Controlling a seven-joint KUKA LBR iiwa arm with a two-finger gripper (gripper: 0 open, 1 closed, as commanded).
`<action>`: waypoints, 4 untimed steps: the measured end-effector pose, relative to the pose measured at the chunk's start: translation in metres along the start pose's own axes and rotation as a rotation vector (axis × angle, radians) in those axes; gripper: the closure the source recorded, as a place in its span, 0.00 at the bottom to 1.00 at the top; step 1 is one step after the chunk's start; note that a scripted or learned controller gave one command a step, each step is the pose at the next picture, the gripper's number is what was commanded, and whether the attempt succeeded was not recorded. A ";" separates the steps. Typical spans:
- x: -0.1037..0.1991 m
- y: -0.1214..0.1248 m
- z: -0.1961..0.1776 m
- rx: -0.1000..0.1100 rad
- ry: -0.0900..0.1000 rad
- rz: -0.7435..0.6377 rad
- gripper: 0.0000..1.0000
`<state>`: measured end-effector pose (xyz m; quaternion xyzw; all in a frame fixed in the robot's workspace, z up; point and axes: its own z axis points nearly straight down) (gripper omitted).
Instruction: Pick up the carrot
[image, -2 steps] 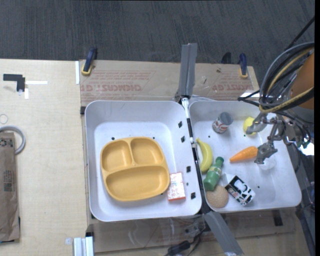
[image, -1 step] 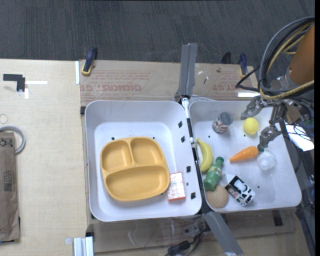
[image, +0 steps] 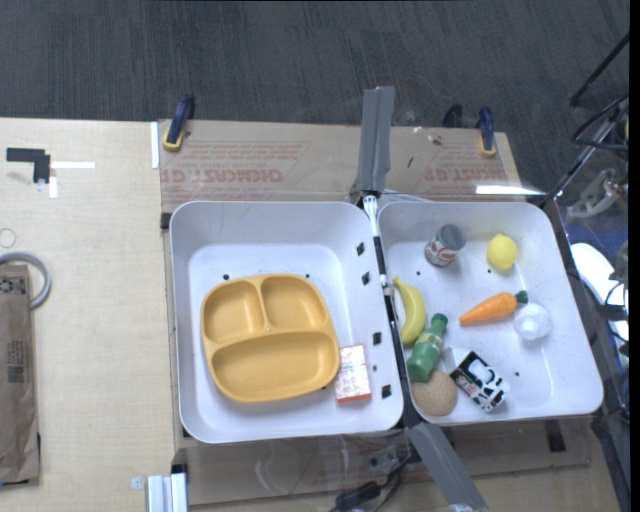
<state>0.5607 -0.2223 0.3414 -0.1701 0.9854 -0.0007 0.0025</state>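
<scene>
Gripper state cannot tell; carrot (image: 488, 309) lies in right bin (image: 566, 300), near lemon (image: 502, 251)

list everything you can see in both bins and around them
carrot: 1, orange with green top, right bin centre
lemon: 1, yellow, right bin far side
banana: 1, yellow, right bin left edge
green bottle: 1, green, beside banana
can: 1, grey, right bin far side
divided plate: 1, yellow-orange, left bin
small carton: 1, red and white, left bin beside plate
blue clamps: 2, bench far edge
</scene>
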 end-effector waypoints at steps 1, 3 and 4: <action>-0.085 -0.029 0.101 -0.001 -0.001 -0.119 0.00; -0.080 -0.004 0.144 -0.002 -0.001 -0.547 0.00; -0.052 0.032 0.095 -0.003 -0.001 -0.846 0.00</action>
